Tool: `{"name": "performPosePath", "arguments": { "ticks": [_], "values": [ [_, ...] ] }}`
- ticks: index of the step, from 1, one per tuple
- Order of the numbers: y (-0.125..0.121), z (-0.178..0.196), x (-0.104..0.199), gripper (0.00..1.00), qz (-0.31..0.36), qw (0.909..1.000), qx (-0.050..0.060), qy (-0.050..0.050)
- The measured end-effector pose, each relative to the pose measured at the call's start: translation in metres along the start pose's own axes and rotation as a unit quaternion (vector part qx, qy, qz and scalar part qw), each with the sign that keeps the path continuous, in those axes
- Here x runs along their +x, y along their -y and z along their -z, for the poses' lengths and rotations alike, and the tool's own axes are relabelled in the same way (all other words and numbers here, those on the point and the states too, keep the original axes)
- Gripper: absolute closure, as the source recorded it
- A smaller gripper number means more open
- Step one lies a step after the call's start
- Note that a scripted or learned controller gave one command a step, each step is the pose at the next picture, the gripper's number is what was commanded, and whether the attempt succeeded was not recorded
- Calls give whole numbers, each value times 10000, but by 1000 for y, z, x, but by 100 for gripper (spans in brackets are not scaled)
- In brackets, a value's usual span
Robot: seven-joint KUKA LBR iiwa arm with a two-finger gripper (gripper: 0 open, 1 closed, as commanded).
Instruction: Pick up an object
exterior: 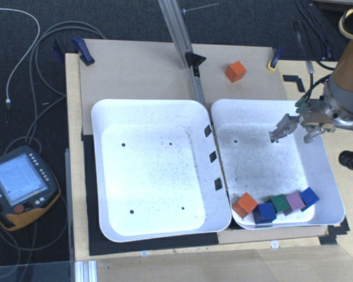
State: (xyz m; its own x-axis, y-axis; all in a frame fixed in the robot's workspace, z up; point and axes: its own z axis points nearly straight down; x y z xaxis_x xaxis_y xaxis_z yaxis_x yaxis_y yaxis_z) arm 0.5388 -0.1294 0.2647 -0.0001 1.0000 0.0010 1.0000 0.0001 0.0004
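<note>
Along the near edge of the right bin [256, 160] lies a row of small cubes: orange [245, 204], blue [264, 214], green [280, 204], purple [295, 201] and another blue [309, 197]. Another orange cube [236, 71] rests on the bench behind the bins. My gripper [293, 134] hangs over the far right part of the right bin, well behind the row of cubes. It is open, its two fingers spread apart with nothing between them.
The left bin [147, 163] sits beside the right one. A slanted metal pole [175, 22] rises behind the bins. Blue clamps [82, 50] hold the board's far corners. A teach pendant [17, 184] and cables lie on the floor at left.
</note>
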Motion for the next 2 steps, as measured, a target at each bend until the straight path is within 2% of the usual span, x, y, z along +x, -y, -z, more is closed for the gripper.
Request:
{"name": "performPosePath", "arguments": {
  "ticks": [1,2],
  "values": [
    [-30,-132,36,0,11,10000,50,-11],
    [-22,-130,49,0,7,10000,26,-9]
  ]
}}
